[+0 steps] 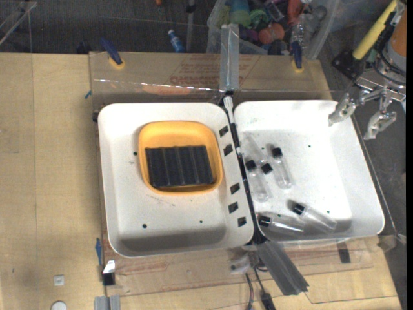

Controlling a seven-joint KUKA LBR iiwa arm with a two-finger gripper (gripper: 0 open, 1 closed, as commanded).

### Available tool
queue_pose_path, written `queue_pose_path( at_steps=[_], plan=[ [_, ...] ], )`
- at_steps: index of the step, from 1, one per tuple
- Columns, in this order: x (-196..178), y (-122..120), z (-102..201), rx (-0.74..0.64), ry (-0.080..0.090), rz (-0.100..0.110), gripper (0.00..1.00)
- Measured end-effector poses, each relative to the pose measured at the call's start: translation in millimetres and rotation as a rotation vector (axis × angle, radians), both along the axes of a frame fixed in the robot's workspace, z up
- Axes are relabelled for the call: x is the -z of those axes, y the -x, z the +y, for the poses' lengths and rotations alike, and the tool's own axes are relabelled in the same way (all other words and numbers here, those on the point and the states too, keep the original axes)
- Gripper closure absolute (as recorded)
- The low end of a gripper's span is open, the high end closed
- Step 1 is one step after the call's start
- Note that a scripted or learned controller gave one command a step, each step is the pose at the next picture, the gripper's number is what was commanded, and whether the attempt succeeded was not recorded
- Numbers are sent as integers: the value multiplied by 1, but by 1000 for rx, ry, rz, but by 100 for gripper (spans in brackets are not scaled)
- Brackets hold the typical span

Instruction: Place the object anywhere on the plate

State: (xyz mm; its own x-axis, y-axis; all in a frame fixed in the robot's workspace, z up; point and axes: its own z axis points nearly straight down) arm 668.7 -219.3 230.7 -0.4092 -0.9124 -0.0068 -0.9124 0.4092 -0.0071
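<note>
- While both white bins sit side by side on the bench, the left bin [122, 173] holds a yellow plate [179, 134] with a dark ribbed rectangular insert [179, 165] lying flat in its hollow.
- The right bin [335, 166] holds several small clear vials with black caps: a loose group of vials [268, 166] near its left wall, and a longer clear tube [310, 215] lying tilted near the front edge, its black cap towards the left.
- One more capped vial [274, 222] lies at the front left corner of the right bin, close to the divider [233, 173] that runs between the bins.
- The gripper [361, 115] hangs at the far right corner of the right bin, over its rim; its two metal fingers [341, 110] are spread apart with nothing between them.
- The vials lie well apart from the gripper, lower and to the left of it, all of them in the right bin and none on the plate.
- Between the vials and the plate stands the divider with a row of small black tabs along it.
- Beyond the bins, a clear box of colourful toys [271, 8] stands at the back, and blue clamps [115, 57] hold a clear sheet along the bench's far edge.
</note>
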Motion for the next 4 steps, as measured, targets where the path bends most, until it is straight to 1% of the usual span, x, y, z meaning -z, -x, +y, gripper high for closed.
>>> queue_pose_path(
  at_steps=[1,2,3,4],
  plan=[
    [6,0,-1,-287,1,0,0],
    [-2,0,11,-537,3,0,0],
    [10,1,17,-765,2,5,0],
    [14,2,48,-1066,2,6,0]
  ],
)
